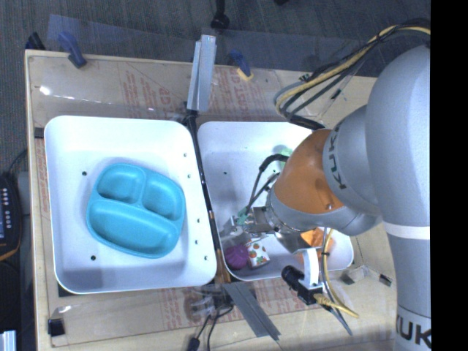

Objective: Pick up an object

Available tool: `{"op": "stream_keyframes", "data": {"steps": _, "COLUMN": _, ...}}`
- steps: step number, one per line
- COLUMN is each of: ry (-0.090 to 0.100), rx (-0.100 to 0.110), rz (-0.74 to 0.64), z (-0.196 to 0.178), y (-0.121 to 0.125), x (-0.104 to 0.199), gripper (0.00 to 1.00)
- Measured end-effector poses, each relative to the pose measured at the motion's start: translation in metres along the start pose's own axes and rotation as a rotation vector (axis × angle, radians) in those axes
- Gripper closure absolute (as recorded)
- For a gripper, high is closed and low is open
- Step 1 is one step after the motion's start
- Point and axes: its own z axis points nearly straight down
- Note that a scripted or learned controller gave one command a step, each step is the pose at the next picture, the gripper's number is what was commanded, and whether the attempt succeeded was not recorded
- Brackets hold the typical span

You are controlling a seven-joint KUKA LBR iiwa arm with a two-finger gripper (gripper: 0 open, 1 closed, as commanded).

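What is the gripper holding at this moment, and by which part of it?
It cannot be told. The gripper is low in the right bin, just above a purple object and a small white box, but the wrist hides any hold.

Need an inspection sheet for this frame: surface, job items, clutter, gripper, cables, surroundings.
Surface: wooden bench bearing left bin and right bin, side by side.
Job's things: blue divided tray in the left bin; purple object and small patterned box at the right bin's near-left corner; an orange item partly hidden by the arm.
Clutter: blue clamps on the bench's far edge.
Gripper: gripper low in the right bin, just above the purple object; finger state unclear.
Cables: yellow and black bundle along the arm.
Surroundings: dark carpet; a stand base at top.
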Motion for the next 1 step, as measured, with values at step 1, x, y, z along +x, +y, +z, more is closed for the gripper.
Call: {"op": "stream_keyframes", "data": {"steps": 1, "ry": 0.01, "rx": 0.006, "rz": -0.007, "z": 0.0027, "y": 0.0579, "x": -0.0013, "gripper": 0.0}}
